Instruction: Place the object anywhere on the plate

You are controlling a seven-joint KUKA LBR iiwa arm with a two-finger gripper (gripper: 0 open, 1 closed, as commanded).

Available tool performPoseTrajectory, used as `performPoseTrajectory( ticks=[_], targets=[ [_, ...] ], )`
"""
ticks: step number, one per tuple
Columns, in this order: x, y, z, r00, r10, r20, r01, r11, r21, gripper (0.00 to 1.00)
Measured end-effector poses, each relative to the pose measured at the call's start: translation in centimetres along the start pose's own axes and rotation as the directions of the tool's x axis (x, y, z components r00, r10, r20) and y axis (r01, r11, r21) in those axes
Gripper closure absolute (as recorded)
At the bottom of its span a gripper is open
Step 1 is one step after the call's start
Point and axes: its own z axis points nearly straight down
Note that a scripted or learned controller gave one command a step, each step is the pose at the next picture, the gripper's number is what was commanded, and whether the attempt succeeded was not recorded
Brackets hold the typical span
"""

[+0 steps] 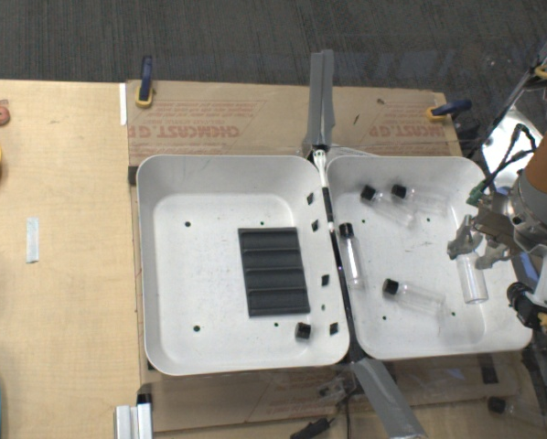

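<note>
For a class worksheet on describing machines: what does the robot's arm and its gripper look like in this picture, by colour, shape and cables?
At the right edge, the arm shows a rounded grey body with an orange patch near its top. Black cables loop beside it. Below sits the gripper, a pale grey metal assembly of angular brackets. Finer markings are too small to read.

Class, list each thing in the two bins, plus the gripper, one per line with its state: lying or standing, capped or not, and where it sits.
Black ridged plate: flat in left bin, nothing on it.
Loose black cap: in left bin, apart from plate.
Divider vial: lying, capped.
Back vials: two, lying, capped.
Front vial: lying, capped.
Clear vial: just below gripper; hold unclear.
Gripper: over right bin's right side.
</note>
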Motion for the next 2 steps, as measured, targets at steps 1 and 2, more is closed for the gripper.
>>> performPoseTrajectory(
  ticks=[1, 2],
  targets=[
    [8.3, 1.6, 2.4, 0.999, 0.052, 0.001, -0.052, 0.999, 0.001, 1.00],
    [17.6, 6.0, 3.5, 1.000, 0.005, 0.001, -0.005, 1.000, 0.001, 1.00]
  ],
)
